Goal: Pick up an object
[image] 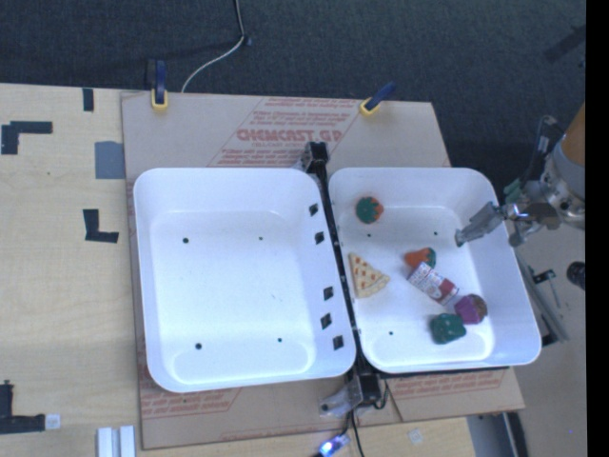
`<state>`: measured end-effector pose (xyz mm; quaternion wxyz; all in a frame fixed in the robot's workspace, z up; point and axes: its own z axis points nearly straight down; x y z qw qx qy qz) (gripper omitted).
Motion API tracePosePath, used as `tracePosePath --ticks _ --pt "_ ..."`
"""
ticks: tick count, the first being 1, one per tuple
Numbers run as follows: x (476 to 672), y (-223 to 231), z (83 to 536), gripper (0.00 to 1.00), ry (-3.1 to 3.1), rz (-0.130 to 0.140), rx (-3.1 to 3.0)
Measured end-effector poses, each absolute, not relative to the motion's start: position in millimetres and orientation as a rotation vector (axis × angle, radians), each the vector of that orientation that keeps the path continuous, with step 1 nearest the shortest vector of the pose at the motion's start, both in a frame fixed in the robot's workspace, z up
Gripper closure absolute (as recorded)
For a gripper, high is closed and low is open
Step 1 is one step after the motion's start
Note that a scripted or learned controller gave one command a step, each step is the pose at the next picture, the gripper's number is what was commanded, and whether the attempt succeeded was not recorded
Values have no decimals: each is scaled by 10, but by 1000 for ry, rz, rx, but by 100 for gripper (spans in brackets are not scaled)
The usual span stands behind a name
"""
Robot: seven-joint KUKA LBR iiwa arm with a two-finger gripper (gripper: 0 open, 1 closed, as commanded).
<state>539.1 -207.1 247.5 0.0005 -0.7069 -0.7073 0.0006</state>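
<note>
Gripper (473, 228), jaws' state indeterminable, hangs at right bin (502, 255) rim; nearest obj., orange toy (419, 256), lies just left.

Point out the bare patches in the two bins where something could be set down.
The left bin is bare across its whole floor. In the right bin, free floor lies along the far wall right of the orange-green ball. Crowded: pizza slice, carrot, small bottle, purple piece, green piece.

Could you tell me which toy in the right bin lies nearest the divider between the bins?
The pizza slice; the other toys lie farther right.
</note>
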Motion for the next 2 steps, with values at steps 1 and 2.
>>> tracePosePath --ticks 1,2 --pt "5808 -1617 3311 0 -2236 -9 -2218" --pt "5303 -1699 1816 0 -2208 15 -2213"
